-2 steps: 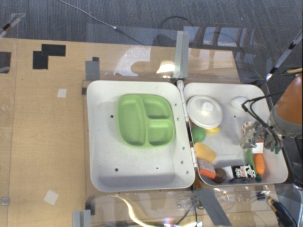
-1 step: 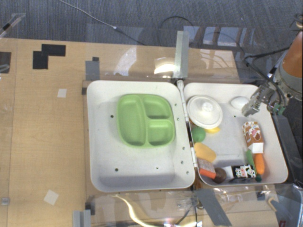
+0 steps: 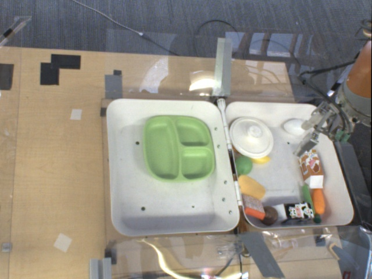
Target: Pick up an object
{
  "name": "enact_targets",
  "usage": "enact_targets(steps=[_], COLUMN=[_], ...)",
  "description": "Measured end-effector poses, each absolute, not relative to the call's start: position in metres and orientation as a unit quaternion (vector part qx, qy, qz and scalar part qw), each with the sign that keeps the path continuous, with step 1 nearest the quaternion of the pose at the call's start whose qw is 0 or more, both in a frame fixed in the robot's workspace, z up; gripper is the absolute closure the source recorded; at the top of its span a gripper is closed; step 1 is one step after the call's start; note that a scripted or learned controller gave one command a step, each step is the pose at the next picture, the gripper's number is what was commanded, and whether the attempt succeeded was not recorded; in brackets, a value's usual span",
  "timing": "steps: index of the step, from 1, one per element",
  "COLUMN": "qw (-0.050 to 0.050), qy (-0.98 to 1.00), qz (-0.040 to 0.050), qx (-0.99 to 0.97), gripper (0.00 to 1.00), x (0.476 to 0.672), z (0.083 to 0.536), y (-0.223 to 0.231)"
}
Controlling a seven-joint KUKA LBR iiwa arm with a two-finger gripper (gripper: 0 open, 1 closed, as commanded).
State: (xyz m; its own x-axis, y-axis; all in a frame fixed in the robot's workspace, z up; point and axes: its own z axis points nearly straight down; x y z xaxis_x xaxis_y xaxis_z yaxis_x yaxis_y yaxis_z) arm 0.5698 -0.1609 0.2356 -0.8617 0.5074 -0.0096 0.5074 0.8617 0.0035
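Hovering over the right bin

Seen from above: pincer (image 3: 311, 133) hanging at the right bin (image 3: 343, 173), fingers spread, grasping nothing; just below, a brown packet (image 3: 310, 163) and carrot (image 3: 318, 202); further left, white lidded bowl (image 3: 251, 136); in the left bin (image 3: 125, 173), green divided tray (image 3: 178, 147).
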Motion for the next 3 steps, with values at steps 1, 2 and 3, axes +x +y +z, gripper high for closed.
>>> enact_targets(steps=[1,2,3], qw=[0.004,0.004,0.008], qy=[0.923,0.911,0.903], qz=[0.0011,0.0063,0.0039], qx=[0.385,0.413,0.429], gripper=[0.0,0.0,0.0], x=[0.548,0.549,0.494], z=[0.098,0.09,0.091], y=[-0.192,-0.196,-0.192])
